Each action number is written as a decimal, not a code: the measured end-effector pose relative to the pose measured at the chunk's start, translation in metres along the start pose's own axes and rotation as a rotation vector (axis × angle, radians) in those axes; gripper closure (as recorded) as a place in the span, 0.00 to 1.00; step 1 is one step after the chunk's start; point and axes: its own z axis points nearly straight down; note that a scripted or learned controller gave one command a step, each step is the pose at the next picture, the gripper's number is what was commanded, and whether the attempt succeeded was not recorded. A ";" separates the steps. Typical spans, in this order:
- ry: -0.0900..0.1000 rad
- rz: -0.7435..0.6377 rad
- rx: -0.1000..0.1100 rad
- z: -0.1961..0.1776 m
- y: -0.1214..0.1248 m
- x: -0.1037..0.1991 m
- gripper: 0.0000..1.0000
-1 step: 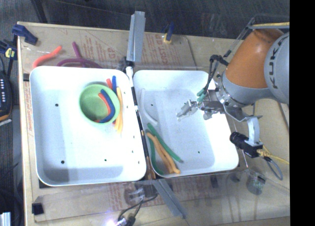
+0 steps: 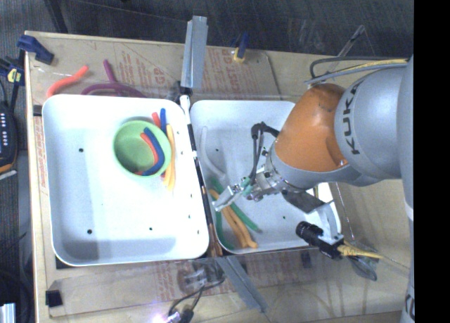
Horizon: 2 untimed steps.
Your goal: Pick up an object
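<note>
**Gripper low over the sticks in the right bin**

A loose heap of thin sticks, green and orange-yellow, lies in the front left corner of the right bin, against its left wall. The gripper sits just above this heap, its pale fingers pointing left toward the wall between the bins; whether they are parted or closed cannot be told, and nothing can be made out between them. Behind it the arm's orange band and grey link cover the right half of that bin.

In the left bin a green bowl rests toward the back right, with red, blue and yellow sticks lying across its right rim. On the bench behind the left bin lie an orange stick and a purple one.
</note>
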 end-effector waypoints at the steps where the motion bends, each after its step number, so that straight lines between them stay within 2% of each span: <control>1: -0.021 -0.011 -0.010 0.070 -0.009 -0.015 0.00; 2: -0.005 -0.024 -0.003 0.061 -0.008 -0.009 1.00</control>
